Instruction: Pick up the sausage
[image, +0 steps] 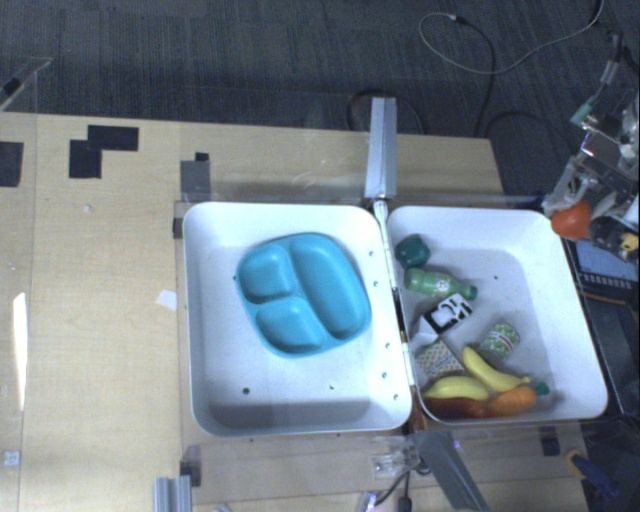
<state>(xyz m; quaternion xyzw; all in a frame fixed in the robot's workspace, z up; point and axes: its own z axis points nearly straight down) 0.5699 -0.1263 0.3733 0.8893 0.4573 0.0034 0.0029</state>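
The sausage is a dark red-brown piece lying along the front wall of the right bin. It sits just under a yellow banana and touches an orange carrot on its right. My gripper hangs at the far right, outside the right bin's back right corner and well away from the sausage. An orange patch shows at the arm's end there.
The right bin also holds a green bottle, a dark teal piece, a black-and-white box and a small can. A blue divided plate lies in the left bin. Cables and gear sit beyond the bench at the right.
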